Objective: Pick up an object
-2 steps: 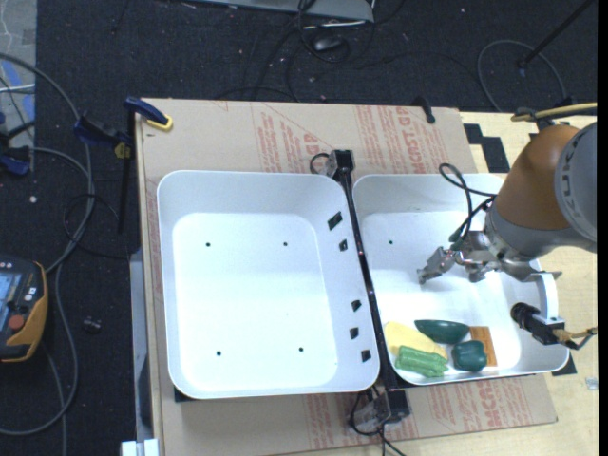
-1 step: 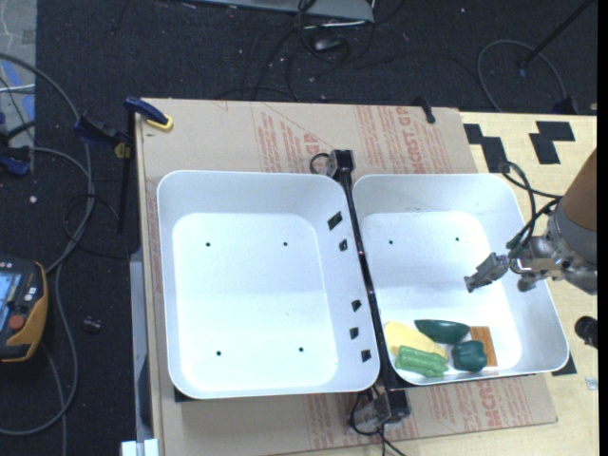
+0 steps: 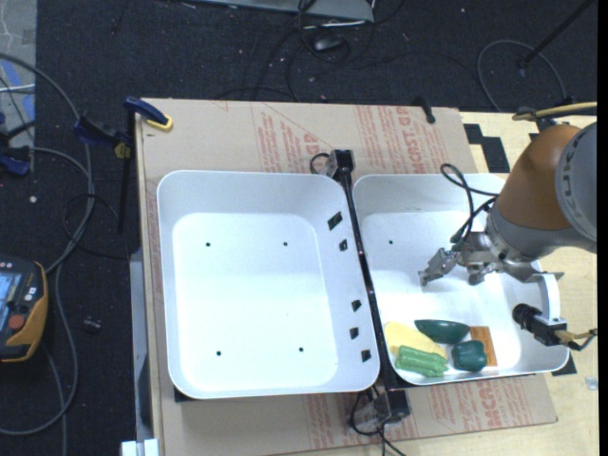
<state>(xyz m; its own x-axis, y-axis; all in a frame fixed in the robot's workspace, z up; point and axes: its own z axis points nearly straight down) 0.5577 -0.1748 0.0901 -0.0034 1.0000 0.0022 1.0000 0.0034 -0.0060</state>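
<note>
My gripper [image 3: 453,274] hovers over the middle of the right bin [image 3: 408,207], open, with nothing between its fingers. The objects lie in a cluster at that bin's near edge, below the gripper and apart from it. They are a dark green dish-shaped piece [image 3: 442,330], a green cylinder [image 3: 421,360], a teal lump [image 3: 468,355], a yellow flat piece [image 3: 404,335] and an orange block [image 3: 482,339]. The grey arm with its orange band [image 3: 537,198] reaches in from the right.
The left bin [image 3: 247,274] sits beside the right one, with a black divider strip [image 3: 356,264] between them. Both rest on a cardboard sheet [image 3: 285,131]. Cables and a blue clamp [image 3: 142,112] lie beyond the bench's far left corner.
</note>
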